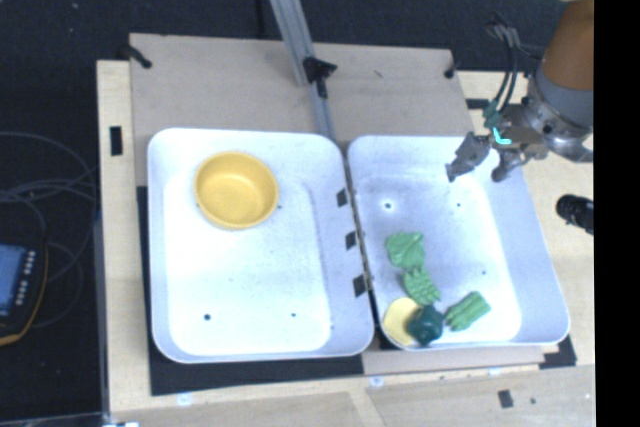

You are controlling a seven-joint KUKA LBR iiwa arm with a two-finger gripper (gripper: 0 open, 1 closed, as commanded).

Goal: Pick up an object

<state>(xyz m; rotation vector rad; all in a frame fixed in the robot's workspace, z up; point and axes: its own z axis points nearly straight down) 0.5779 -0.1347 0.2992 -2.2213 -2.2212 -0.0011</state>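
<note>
I see my candidates bunched in the near part of the right bin point(520, 245). A flat, crinkly green piece point(404, 248) lies nearest the divider, roughly midway down the bin. Just below it, a second green leafy piece point(421, 286) lies at a slant, the two close together or touching; I cannot tell which. At the near edge sits a small yellow round object point(400, 319), with a dark teal lump point(427, 325) overlapping its right side. Beside that, a chunky green piece point(467, 311) lies tilted. In the left bin point(250, 315), a yellow bowl point(236, 189) stands upright near the far left corner.
</note>
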